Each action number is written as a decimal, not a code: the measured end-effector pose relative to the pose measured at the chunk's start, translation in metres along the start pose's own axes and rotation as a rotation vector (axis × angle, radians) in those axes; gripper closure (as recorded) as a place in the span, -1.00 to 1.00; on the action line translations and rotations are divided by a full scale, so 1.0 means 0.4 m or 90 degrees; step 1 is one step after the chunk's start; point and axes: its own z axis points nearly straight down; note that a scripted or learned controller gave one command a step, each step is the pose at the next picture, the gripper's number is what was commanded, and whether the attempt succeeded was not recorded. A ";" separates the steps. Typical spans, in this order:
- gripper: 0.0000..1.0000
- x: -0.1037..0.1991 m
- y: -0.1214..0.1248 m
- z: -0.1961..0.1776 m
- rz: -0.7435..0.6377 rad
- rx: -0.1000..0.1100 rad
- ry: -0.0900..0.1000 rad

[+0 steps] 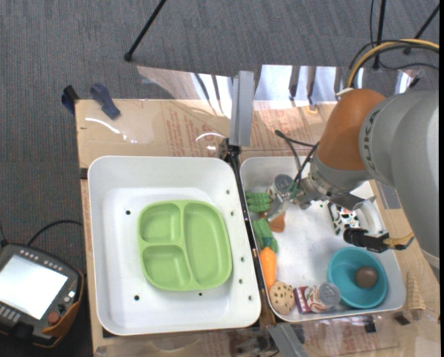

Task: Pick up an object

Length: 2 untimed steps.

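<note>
My gripper (282, 197) is low over the upper left part of the right bin (311, 171), at the end of the grey arm with its orange band (349, 129). Just below its tip lies a small orange-brown piece (277, 221); whether they touch is unclear. Green toy vegetables (258, 202) lie right beside the gripper along the bin's left wall, with another green piece (264, 233) below them. An orange carrot (268, 265) and a round cookie (282, 296) sit further down that wall.
A blue bowl (358, 277) holding a brown ball (367, 276) stands at the right bin's lower right. Beside it are a silver can (328, 293) and a red-and-white packet (306, 298). A black-and-white cow toy (345, 219) lies mid-right. The left bin (117, 177) holds a green divided plate (184, 245).
</note>
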 end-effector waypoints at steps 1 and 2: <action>1.00 0.000 0.001 -0.020 -0.002 0.002 0.002; -1.00 0.001 0.000 -0.019 -0.002 0.003 0.002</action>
